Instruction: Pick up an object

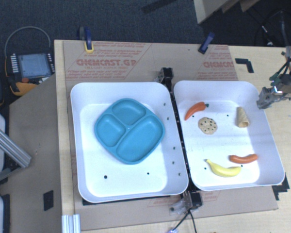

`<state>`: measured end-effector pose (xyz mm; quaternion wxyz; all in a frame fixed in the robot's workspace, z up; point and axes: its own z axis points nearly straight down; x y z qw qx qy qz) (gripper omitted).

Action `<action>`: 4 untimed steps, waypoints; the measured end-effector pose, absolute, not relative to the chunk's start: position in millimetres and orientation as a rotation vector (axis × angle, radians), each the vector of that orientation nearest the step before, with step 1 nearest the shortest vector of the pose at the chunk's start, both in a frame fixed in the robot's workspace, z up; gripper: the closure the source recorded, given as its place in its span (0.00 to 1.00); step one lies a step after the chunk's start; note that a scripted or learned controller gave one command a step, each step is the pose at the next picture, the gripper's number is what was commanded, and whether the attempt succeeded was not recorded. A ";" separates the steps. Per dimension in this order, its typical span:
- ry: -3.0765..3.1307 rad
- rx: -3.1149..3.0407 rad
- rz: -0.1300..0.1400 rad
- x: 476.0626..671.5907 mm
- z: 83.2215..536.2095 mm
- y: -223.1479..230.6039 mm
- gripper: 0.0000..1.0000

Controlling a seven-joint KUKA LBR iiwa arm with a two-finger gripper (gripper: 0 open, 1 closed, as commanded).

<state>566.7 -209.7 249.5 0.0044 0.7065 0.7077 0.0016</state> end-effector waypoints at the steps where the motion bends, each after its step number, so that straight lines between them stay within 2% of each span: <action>1: 2.230 2.216 0.002 572.3 246.8 -153.0 1.00; 2: 2.231 2.219 0.000 563.1 233.6 -101.3 1.00; 3: 2.231 2.217 0.002 561.3 241.1 -51.3 1.00; 4: 2.230 2.219 -0.001 548.8 232.5 -5.5 1.00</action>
